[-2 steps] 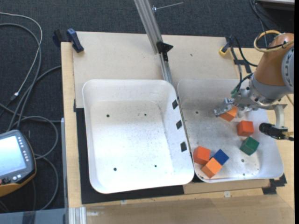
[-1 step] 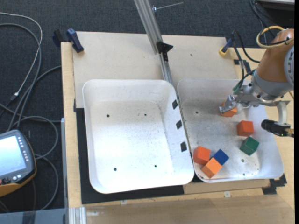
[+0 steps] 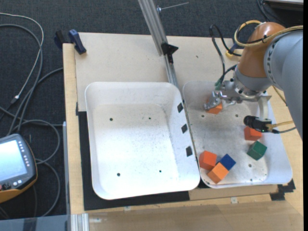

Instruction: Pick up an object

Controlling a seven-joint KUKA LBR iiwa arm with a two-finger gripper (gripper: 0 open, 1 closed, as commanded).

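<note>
I see the gripper (image 3: 215, 101) closed around an orange block (image 3: 214, 108) near the right bin's (image 3: 202, 91) far left wall, bare floor beneath. Four blocks (image 3: 219, 163) cluster at the near rim; a red one (image 3: 252, 133) sits right.

White speckled bins (image 3: 130, 138), orange blocks (image 3: 208, 159), a blue block (image 3: 227, 161), a green block (image 3: 257, 150), tan bench (image 3: 115, 57).

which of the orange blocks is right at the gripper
The orange block at the gripper, in the upper part of the right bin. The other orange blocks lie together at the bin's lower edge beside the blue block.
</note>
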